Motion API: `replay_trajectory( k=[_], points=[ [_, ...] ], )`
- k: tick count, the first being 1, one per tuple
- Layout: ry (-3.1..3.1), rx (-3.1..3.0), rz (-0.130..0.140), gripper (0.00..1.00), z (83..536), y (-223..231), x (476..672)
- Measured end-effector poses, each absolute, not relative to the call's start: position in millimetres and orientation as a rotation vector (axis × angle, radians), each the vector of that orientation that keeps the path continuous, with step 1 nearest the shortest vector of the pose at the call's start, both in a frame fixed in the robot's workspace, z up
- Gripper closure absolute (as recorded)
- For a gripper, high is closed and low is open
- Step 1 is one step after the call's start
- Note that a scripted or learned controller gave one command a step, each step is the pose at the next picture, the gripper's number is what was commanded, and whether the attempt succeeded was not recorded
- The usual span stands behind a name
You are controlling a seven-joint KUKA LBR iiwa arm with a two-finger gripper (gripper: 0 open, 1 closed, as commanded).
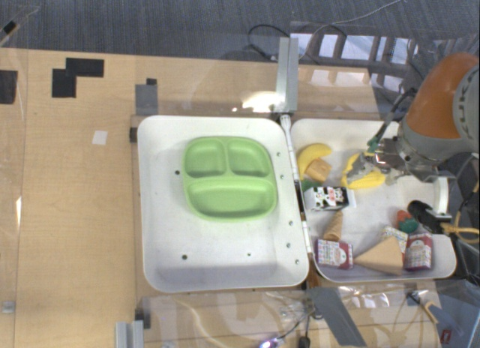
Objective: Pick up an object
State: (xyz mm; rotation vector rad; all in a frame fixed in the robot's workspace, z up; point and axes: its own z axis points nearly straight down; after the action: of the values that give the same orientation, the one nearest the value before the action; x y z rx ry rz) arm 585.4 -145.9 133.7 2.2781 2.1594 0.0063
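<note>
My gripper (373, 157) hangs over the upper middle of the right bin (442, 268), coming in from the right under the orange-banded wrist. Directly below and beside it lies a yellow banana (364, 181), with its curved end (351, 165) to the gripper's left. Whether the gripper touches the banana I cannot tell. A yellow fruit (313, 152) with a tan chunk (319, 169) against it lies near the bin's left wall.
Also in the right bin are a black-and-white carton (328, 198), an ice-cream cone (333, 226), a red-and-white box (334, 253), a tan wedge (381, 258), a second red box (418, 252) and a small green-and-red item (407, 224). A green divided plate (229, 177) sits in the left bin (161, 256).
</note>
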Motion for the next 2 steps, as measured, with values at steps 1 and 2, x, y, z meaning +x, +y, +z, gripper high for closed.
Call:
replay_trajectory(
  k=[1, 2],
  points=[
    [2.087, 2.344, 0.005, 0.0, 90.3, -153.2, 630.4],
    [2.093, 2.338, 0.006, 1.0, 99.7, -152.4, 631.6]
  ],
)
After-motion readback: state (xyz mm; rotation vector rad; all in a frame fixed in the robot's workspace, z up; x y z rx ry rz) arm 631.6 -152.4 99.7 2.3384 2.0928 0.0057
